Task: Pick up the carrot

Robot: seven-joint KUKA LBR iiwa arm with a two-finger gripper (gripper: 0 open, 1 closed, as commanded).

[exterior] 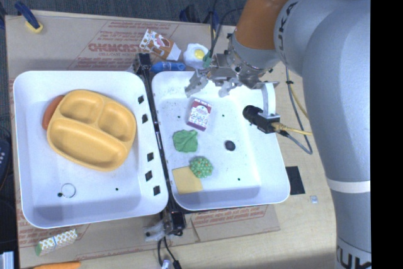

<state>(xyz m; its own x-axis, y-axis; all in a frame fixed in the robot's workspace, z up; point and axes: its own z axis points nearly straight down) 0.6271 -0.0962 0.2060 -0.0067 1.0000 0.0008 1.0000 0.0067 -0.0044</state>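
An orange piece that looks like the carrot lies in the left bin, mostly hidden under the left edge of a yellow divided plate. My gripper hangs over the far end of the right bin, well to the right of the carrot. Its fingers stand open with nothing between them, just above a small purple and white carton.
The right bin also holds a green leaf, a cluster of green peas and a yellow block. Small toy foods and a yellow and white item sit on the cardboard behind the bins.
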